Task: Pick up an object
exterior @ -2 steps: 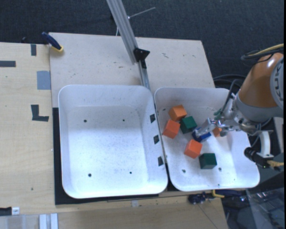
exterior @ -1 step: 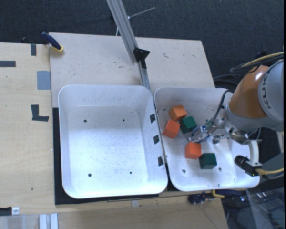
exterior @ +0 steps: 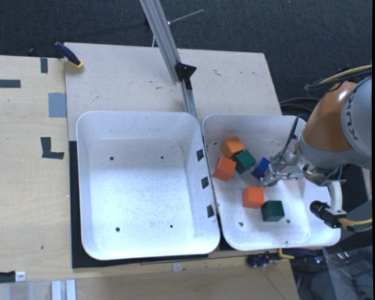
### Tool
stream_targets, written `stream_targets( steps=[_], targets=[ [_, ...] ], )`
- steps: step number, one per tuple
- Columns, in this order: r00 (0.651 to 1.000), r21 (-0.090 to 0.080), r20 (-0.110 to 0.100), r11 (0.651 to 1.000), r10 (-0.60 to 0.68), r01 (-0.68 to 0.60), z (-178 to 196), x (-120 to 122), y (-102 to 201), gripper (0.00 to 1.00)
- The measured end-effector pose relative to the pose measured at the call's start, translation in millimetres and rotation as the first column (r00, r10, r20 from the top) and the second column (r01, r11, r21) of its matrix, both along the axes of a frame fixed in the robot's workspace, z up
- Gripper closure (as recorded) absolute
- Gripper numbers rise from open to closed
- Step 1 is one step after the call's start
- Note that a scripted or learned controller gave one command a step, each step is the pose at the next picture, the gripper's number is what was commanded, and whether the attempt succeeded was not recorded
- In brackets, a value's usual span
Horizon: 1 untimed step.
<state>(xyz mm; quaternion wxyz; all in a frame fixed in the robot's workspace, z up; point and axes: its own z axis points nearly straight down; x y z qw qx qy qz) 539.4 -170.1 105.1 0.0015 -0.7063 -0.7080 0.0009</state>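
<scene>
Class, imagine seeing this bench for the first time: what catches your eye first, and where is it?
A cluster of coloured blocks in the right bin: three orange blocks, two green blocks and a blue block. The grey and orange arm reaches in from the right, its hand low beside the blue block. The left bin is plain white.

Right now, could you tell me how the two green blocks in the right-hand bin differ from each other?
The upper green block sits in a tight cluster, touching an orange block above it, while the lower green block lies nearer the bin's front wall, beside only one orange block. The upper one is turned cornerwise; the lower sits squarer. Both are small dark green cubes of similar size.
</scene>
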Motion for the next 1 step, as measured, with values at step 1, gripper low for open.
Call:
stream_targets(
  steps=[1],
  targets=[
    [1.0,-0.002,0.006,1.0,0.0,0.0,44.5,4.4,6.4,1.0]
  ],
)
